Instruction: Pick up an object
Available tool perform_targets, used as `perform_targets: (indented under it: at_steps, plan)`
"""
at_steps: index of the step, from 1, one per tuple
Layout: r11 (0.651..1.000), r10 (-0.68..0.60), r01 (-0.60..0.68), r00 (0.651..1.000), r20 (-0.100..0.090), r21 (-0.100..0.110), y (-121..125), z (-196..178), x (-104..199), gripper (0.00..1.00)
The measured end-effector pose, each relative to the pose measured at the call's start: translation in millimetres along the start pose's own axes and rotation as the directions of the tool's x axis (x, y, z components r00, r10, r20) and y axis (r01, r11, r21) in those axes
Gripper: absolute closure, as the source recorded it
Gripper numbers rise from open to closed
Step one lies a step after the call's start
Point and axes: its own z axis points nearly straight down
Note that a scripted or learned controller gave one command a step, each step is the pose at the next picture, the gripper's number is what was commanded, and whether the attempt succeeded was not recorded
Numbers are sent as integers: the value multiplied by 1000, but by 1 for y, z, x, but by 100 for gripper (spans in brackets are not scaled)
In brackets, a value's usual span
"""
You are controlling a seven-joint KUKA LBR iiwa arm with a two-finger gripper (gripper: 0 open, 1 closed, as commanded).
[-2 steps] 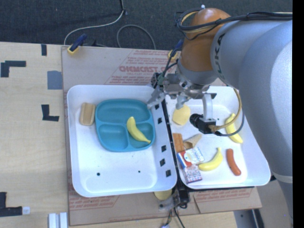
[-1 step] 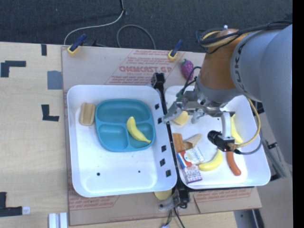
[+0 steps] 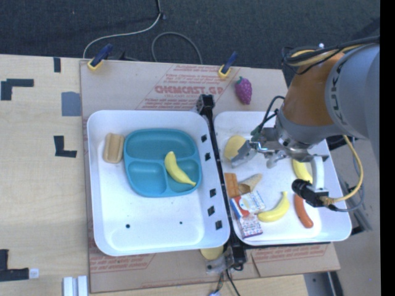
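bins sit side by side on a brown board. the left bin (image 3: pixel 102 227) holds a blue plate (image 3: pixel 143 177) with a small banana (image 3: pixel 179 169) in one of its parts, and a tan piece of bread (image 3: pixel 113 147) lies just left of the plate. the right bin (image 3: pixel 333 230) holds a yellow lemon (image 3: pixel 235 145) at its far left, a cone (image 3: pixel 250 182), a card packet (image 3: pixel 248 213), a big banana (image 3: pixel 276 209), a red hot dog (image 3: pixel 303 211) and one more yellow thing (image 3: pixel 302 169) partly hidden under the arm. the gripper (image 3: pixel 261 152) hangs over the right bin with its fingers (image 3: pixel 241 153) spread apart and nothing between them. the lemon is just left of it, close to one finger. a purple grape bunch (image 3: pixel 244 90) lies on the board past the far edge of the bins. the board has red writing (image 3: pixel 188 90) that looks like "chemcast gp", though the letters are faint. the words on the packet are too small to read
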Motion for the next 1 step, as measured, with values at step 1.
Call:
perform_targets:
  at_steps: [1]
  plan:
    - [1000, -8, 8, 1000, -1, -7, 79, 0, 6, 0]
